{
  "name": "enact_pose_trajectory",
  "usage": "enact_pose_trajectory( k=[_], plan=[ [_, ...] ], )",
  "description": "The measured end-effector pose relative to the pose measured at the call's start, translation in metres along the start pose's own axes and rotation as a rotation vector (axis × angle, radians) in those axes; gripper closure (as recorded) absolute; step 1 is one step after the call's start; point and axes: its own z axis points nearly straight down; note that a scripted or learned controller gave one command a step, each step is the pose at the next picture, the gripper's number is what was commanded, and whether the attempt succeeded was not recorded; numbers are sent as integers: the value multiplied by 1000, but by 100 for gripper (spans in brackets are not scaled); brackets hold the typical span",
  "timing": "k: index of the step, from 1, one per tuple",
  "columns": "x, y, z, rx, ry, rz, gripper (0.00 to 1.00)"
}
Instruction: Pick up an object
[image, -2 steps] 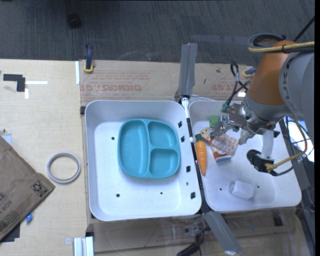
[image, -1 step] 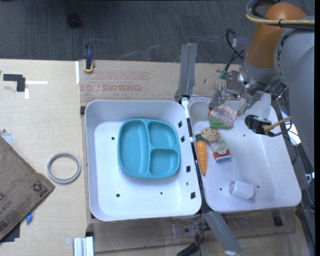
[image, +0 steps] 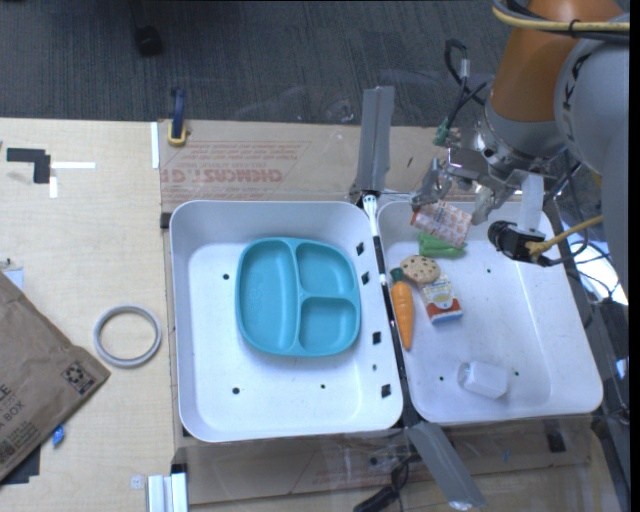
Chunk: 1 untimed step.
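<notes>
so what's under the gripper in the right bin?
The gripper sits above a clear packet with red dots, which lies over a green item. Most of that green item is covered.

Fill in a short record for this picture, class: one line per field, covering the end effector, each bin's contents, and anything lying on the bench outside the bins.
end effector: over the right bin's far left corner, a clear packet between its fingers
left bin: blue divided tray
right bin: cookie, carrot, small carton, green item, white cup
bench, left of bins: tape ring, brown box
</notes>
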Motion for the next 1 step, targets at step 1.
enact_pose_trajectory(
  k=[1],
  plan=[
    [-42, -57, 40, 4, 0, -11, 100]
  ],
)
